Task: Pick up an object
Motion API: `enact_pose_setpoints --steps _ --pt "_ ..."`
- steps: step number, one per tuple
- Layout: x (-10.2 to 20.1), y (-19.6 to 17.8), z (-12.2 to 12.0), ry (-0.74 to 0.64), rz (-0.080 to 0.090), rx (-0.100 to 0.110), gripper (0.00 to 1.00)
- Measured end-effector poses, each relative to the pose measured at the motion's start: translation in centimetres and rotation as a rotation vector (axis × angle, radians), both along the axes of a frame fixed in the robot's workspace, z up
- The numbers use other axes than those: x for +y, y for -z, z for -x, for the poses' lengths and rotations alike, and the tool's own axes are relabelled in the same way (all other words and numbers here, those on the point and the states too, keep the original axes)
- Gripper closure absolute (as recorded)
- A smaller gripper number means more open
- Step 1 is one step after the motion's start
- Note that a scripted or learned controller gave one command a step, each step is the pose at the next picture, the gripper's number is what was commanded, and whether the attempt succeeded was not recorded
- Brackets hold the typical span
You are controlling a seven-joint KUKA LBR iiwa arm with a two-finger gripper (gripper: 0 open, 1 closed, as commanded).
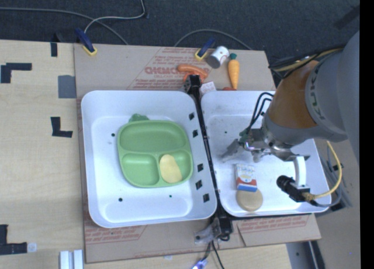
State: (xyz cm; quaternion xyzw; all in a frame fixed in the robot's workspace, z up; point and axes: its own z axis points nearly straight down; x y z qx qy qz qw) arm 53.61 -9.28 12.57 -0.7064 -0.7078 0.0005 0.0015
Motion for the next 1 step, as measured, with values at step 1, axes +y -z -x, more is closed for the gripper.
enact_pose_setpoints --steps 1 --pt "-0.34 1.79 3.63 0.002 0.0 0.0 0.0"
